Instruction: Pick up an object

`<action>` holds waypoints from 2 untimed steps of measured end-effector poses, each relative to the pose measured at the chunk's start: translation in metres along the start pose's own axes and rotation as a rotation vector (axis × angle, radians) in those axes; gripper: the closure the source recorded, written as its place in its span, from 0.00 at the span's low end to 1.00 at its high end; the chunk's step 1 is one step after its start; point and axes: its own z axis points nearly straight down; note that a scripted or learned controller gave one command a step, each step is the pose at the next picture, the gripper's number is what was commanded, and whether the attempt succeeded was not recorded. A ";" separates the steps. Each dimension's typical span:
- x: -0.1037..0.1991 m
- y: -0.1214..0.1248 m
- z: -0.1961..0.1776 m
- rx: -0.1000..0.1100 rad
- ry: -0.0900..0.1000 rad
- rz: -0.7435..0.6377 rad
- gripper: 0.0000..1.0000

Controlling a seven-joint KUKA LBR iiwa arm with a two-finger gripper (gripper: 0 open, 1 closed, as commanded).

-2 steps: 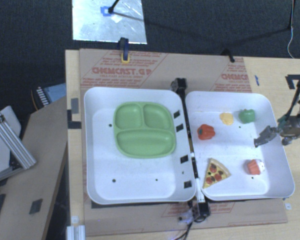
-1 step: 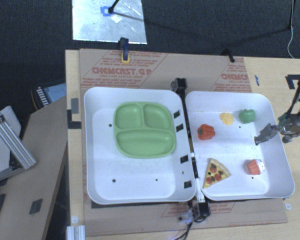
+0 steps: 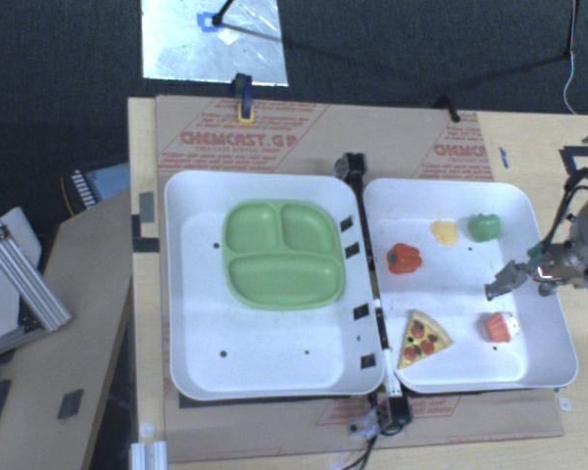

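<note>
Objects sit in the right bin point(image 3: 544, 306): red pepper toy point(image 3: 404, 258) near the divider, yellow piece point(image 3: 444, 231), green pepper toy point(image 3: 484, 226) toward the back, pizza slice toy point(image 3: 423, 338) at the front-left, and a small red-and-white toy point(image 3: 500, 327) front-right. Left bin point(image 3: 191, 341) carries a green divided plate point(image 3: 283, 254), nothing on it.

Gripper point(image 3: 502, 284) comes in from the right, low over the right bin, tip just above and beside the red-and-white toy. Nothing between the fingers that I can see. Whether they're spread or closed, can't tell from this angle, they read as one dark wedge.

Nearest candidate is the red-and-white toy, so my guess is that's the target. Handling guess:
- looks like hollow plastic play food: light, stiff, not fragile
- smooth surface, probably slippery, likely to squirt out if pinched off-centre
- rounded, so it may roll or scoot on the slick bin floor when one finger touches first

Where to grab: across the widest middle of the body, fingers straddling it from straight above, centred. It lies well in from the right wall, though close to the front edge, so there's room for a finger on either side.

Pizza slice looks worst: flat, low, little to pinch. Peppers are chunkier and would be easier backups.
</note>
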 end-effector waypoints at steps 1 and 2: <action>0.005 -0.004 0.044 0.001 0.001 0.000 0.00; 0.001 -0.010 0.087 -0.001 0.000 0.000 0.00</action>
